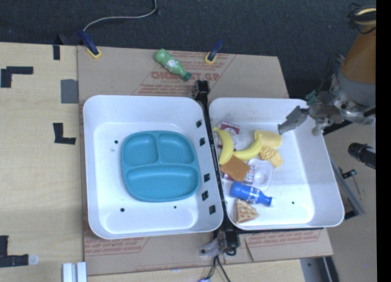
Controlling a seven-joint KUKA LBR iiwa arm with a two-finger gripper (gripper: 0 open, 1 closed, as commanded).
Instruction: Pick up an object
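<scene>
1. I see a pizza slice point(246, 211) and a blue bottle point(250, 194) at the near end of the right bin point(317, 177).
2. Behind them lie a banana point(226, 146) and yellow toys point(266, 144).
3. My gripper point(292, 122) hangs above the bin's far right side, and I cannot tell how it is set.
4. The left bin point(101, 170) holds a blue plate point(161, 166).
5. A green bottle point(171, 64) lies on the bench beyond.

Even, diffuse overhead light, moderately bright; no hard directional source evident. White bins point(98, 115) near overexposed, walls wash out, faint grey shading along inner edges. Soft short shadows under blue plate point(160, 166) & toys in right bin. Dark carpet point(256, 5) at top underexposed, little texture detail. Low res overall, slight softness, compression noise. Arm point(360, 73) at right edge blurry, orange band smeared, prob. motion or defocus. Gripper point(293, 122) outline soft. Mild sheen on blue bottle point(250, 193). No strong lens distortion noticeable.
</scene>
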